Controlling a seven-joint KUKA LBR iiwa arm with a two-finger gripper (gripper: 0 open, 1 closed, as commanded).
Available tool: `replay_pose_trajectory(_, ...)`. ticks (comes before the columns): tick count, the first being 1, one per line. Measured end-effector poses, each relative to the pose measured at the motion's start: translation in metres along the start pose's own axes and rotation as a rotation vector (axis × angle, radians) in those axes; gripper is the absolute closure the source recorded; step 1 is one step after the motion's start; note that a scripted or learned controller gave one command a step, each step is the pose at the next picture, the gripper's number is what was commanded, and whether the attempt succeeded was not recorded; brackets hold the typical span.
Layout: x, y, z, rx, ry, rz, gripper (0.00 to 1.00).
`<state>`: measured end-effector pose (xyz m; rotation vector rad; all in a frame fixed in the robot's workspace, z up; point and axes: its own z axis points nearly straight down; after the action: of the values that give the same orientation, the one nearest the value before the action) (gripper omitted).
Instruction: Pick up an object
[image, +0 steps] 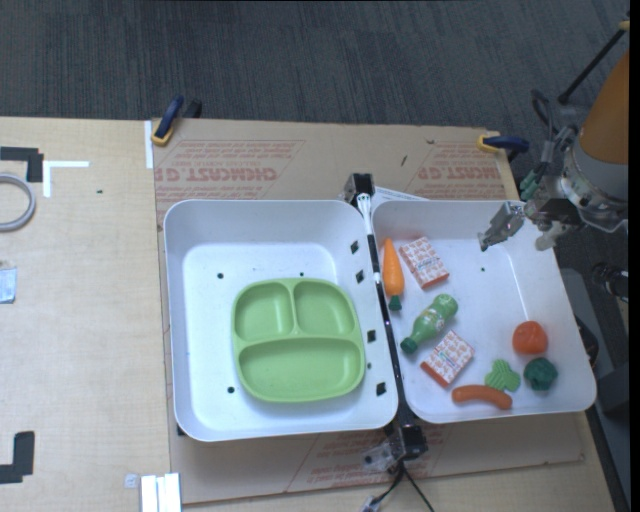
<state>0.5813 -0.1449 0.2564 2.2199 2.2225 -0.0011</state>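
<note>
- White bins sit side by side on the desk: the left bin (190, 300) holds a green plate (297, 340), and the right bin (560, 300) holds all the small things.
- Along the right bin's left wall lies a carrot (392, 266), with a packet (424, 261) just beside it on its right.
- Nearer, a green bottle (430, 322) lies tilted, and a second packet (447, 357) is just beside its near end.
- At the near edge lies a sausage (481, 397), with a green veg piece (503, 377) touching or almost touching it.
- Towards the right wall sit an orange fruit (530, 337) and a dark green piece (541, 373), close together.
- I hang over the far right corner of the right bin, my jaws (497, 228) up off its floor; I cannot tell whether they stand apart or together.
- Nothing shows between them, so I judge no thing picked yet.
- I judge the task barely begun: choosing a thing, coming down on it, closing and lifting are all left.
- The first packet lies nearest me; the orange fruit has the most bare floor around it.
</note>
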Motion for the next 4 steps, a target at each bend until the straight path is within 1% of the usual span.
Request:
replay_pose_trajectory(1, 0.045, -0.005, 0.162, 0.002, 0.001, 0.223, 0.00)
replay_pose_trajectory(2, 0.046, 0.078, 0.164, 0.000, 0.000, 0.227, 0.00)
replay_pose_trajectory(3, 0.050, 0.030, 0.164, 0.002, 0.000, 0.286, 0.00)
replay_pose_trajectory(4, 0.050, 0.030, 0.155, 0.003, 0.000, 0.287, 1.00)
